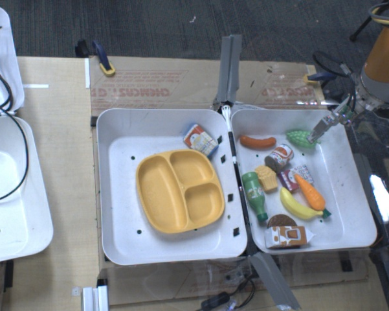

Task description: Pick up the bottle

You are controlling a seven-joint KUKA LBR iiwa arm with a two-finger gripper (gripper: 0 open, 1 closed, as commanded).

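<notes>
Orange-banded arm [382,50], slim metallic hand [325,127]

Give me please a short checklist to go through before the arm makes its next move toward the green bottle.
1. Bottle located: ok. The green bottle lies in the right bin, near its left wall.
2. Tool free of load: cannot tell. The tool is above the green leafy toy.
3. Tool over bottle: not ok, it is at the bin's far right corner.
4. Room around bottle: not ok. The yellow block touches it.
5. Bottle upright: not ok, it lies flat.
</notes>
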